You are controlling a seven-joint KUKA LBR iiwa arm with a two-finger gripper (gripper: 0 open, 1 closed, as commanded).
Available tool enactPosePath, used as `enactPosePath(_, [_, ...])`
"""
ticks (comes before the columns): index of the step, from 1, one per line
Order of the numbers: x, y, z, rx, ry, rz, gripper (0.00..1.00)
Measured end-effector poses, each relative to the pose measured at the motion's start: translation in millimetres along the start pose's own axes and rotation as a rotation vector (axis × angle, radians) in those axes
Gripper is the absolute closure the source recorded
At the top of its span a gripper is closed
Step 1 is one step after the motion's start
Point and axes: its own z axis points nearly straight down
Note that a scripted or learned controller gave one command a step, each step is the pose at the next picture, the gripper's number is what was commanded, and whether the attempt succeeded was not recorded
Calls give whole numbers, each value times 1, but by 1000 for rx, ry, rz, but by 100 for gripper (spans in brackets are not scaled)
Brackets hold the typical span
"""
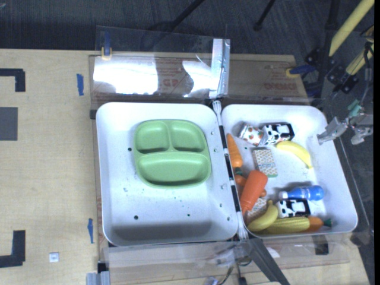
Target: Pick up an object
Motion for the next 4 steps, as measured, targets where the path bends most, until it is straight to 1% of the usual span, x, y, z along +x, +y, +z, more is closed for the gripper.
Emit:
enactPosePath(1, [14, 48, 113, -1, 0, -118, 0])
enactPosePath(2, [14, 48, 113, -1, -1, -118, 0])
enactPosePath(3, [6, 59, 161, -6, 7, -195, 0])
enactPosePath(4, [3, 57, 153, 3, 3, -194, 100])
